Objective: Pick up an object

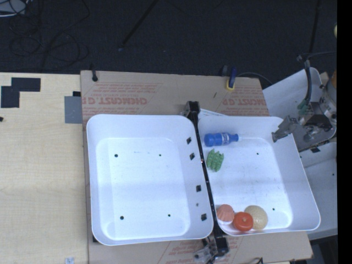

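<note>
The right white bin (275, 175) holds a blue bottle (221, 139) lying on its side near the far left corner. A small green knobbly object (215, 160) sits just below the bottle. In the near corner three round items cluster together: a pinkish one (225, 213), a red one (242, 221) and a pale beige one (257, 216). My gripper (291, 128) hangs at the right bin's far right rim, well apart from every object, with nothing visibly in it.
The left white bin (143, 180) sits beside the right one, with a black divider strip (199, 169) between them. Both rest on a cardboard sheet (159, 95) on the pale bench. White paper (286, 95) lies under the arm at the right.
</note>
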{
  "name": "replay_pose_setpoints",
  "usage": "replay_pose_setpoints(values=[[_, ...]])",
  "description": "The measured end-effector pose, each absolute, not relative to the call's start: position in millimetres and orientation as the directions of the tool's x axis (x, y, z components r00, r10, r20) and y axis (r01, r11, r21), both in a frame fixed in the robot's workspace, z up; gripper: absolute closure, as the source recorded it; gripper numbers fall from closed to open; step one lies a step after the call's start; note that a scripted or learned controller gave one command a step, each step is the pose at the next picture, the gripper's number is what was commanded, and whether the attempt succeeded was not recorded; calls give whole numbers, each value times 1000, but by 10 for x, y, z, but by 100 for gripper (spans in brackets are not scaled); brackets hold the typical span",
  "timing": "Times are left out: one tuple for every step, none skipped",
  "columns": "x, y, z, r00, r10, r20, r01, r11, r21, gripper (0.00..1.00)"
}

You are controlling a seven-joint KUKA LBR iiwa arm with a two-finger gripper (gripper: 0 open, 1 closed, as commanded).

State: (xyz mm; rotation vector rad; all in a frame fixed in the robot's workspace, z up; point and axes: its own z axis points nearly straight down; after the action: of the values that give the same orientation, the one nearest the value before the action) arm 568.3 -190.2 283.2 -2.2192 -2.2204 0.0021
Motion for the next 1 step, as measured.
replay_pose_setpoints(values=[[6284,-1974,1958,-5,1000,-1,1000,5,-1,0]])
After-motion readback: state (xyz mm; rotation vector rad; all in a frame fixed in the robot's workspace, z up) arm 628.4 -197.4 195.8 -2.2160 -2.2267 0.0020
